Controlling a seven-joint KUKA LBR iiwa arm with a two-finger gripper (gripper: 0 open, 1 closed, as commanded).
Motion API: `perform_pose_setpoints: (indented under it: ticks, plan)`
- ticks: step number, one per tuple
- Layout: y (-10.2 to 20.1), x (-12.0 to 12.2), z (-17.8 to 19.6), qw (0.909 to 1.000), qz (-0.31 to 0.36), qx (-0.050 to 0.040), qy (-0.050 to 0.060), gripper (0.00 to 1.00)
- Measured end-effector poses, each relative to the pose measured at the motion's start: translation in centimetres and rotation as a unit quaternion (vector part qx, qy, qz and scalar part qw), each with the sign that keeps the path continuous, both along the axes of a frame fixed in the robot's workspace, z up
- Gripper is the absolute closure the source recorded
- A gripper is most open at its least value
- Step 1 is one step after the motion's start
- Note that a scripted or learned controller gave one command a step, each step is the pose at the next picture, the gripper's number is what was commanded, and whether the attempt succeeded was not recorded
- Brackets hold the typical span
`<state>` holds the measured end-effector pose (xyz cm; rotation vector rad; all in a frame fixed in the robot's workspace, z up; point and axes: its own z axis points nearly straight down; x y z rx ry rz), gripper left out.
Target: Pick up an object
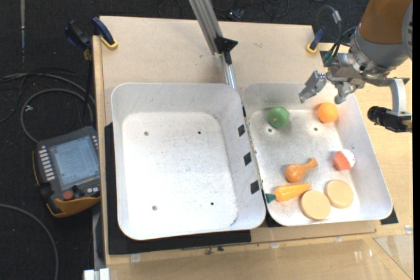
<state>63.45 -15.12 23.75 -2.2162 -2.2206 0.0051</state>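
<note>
- Gripper (326, 91) hangs over the right bin's (374, 160) far edge, fingers spread, nothing in them.
- Orange ball (327, 113) sits just at its 6 o'clock.
- Green ball (278, 117) at the orange one's 9 o'clock.

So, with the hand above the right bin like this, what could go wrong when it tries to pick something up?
1. The hand hangs open near the bin's far rim; coming down there, a finger might strike the rim.
2. The orange ball nearest to it is round and may roll away from closing fingers.
3. The two pale discs touch each other, so a grasp there could catch both or push one aside.
</note>
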Motion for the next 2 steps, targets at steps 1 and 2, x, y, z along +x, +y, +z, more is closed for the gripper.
perform_pose_setpoints:
  ticks: [1,2]
  plan:
    - [0.1,-0.1,-6.5,1.0000,-0.001,0.0000,0.000,0.00]
    - [-0.3,-0.5,-12.8,1.0000,-0.002,0.0000,0.000,0.00]
